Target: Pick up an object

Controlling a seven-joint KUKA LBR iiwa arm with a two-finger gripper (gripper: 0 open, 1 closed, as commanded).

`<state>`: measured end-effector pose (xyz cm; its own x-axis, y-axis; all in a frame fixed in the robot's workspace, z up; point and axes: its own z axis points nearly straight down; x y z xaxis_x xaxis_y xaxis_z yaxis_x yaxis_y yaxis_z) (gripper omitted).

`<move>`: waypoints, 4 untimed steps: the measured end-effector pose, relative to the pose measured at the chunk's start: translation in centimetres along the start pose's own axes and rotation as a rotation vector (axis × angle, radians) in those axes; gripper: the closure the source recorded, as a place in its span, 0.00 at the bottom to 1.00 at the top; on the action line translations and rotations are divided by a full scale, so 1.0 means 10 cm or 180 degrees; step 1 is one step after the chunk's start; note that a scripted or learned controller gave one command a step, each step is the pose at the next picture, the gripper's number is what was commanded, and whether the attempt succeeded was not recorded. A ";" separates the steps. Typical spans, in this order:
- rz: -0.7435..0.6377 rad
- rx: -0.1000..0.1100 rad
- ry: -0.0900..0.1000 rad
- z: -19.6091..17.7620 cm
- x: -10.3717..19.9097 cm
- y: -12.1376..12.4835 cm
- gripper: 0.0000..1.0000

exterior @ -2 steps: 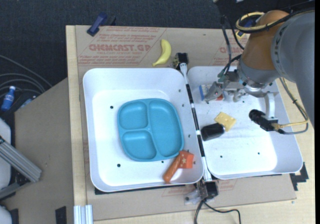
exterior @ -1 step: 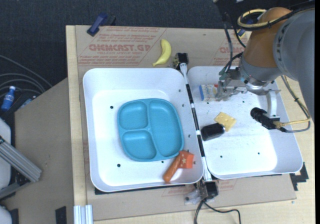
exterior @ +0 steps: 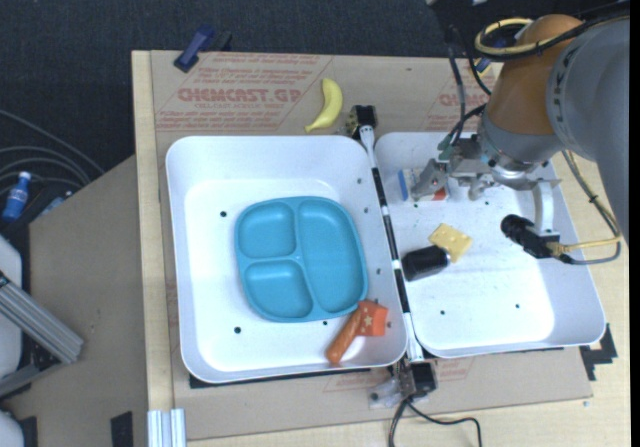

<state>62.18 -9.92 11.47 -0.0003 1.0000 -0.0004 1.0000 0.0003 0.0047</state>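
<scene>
In the right bin [exterior: 520,320] lie a yellow cheese-like wedge [exterior: 450,240] and, just left of it, a black block [exterior: 422,261] near the divider. A small blue item [exterior: 404,184] and a small red piece [exterior: 438,194] sit at the bin's back left. My gripper [exterior: 445,175] hangs low over that back left area, right beside the red piece and behind the wedge. Nothing shows as held in it. The left bin [exterior: 200,185] holds a blue divided plate [exterior: 300,257] and an orange carrot-shaped toy [exterior: 355,332] at the front right.
A yellow banana [exterior: 326,105] lies on the bench behind the bins, next to a black clamp [exterior: 362,118]. A blue object [exterior: 193,49] sits at the bench's back left corner. A black connector with a yellow cable [exterior: 527,235] hangs from the arm over the right bin.
</scene>
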 end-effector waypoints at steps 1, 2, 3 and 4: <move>0.0004 0.0025 0.0002 0.30 -0.20 -0.12 0.00; 0.0003 0.0018 0.0003 0.20 -0.20 -0.11 1.00; 0.0003 0.0019 0.0003 0.20 -0.20 -0.11 0.00; 0.0003 0.0013 0.0003 0.10 -0.19 -0.10 1.00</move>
<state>61.16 -11.85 10.49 0.0006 1.0000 0.0003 1.0000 -0.0006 0.0006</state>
